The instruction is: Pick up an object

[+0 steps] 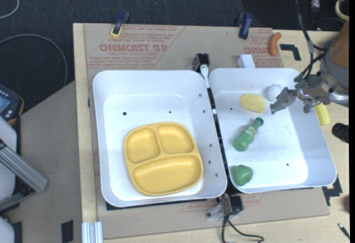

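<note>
My end effector (293, 97) hovers over the right bin (310, 142), fingers spread and holding nothing. Nearest is a yellow lemon-shaped toy (253, 103), just beside it: I judge it light, smooth, likely slippery, so I'd pinch across its narrow middle.

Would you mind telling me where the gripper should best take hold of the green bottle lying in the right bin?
Probably across the green bottle's wide body, coming from above. It lies on its side, cap toward the upper right, clear of the bin's walls, so fingers closing across its width have room.
</note>
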